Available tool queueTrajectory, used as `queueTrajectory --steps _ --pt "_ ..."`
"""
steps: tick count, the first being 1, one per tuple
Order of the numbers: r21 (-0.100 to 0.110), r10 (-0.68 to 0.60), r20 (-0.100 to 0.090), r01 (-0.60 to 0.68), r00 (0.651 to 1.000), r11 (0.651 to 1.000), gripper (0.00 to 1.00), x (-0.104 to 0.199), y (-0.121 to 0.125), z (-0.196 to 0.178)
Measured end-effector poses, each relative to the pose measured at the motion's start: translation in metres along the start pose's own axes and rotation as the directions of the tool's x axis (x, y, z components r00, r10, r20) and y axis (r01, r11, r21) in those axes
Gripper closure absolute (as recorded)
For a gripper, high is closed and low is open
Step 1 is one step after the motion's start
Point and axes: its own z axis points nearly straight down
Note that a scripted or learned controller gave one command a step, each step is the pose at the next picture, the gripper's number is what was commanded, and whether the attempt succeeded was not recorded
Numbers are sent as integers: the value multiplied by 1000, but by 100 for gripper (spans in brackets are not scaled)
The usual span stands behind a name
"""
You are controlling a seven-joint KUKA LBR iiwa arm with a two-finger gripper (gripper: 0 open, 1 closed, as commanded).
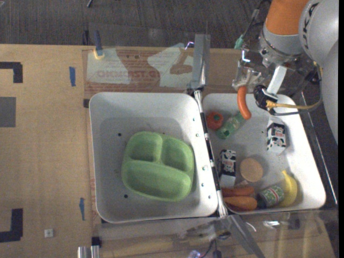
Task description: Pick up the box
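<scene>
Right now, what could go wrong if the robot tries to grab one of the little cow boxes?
An orange hot dog hangs at the gripper; that is not the box, and it may get in the way. One cow-spotted box lies apart and looks easier. The other box sits tight against the bin wall, beside the round cookie and carrots, so fingers might bump those or slip.

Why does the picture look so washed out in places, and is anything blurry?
In the camera view, the two white bins, left and right, reflect the light brightly, so their walls lose detail; the green tray casts a soft shadow; the gripper looks slightly blurred; the small cartons are too soft to read.
</scene>
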Motion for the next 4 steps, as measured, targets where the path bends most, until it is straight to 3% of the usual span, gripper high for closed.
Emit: queueTrajectory --steps 1,2,3,4 --pt "-1 -68 0 68 998 998 100 -23 6 -29" --pt "5 -32 0 32 999 999 100 -83 21 14" --pt "-3 -294 1 294 956 956 100 -30 -7 -103" --pt "-1 -346 0 346 938 938 100 44 -12 -171"
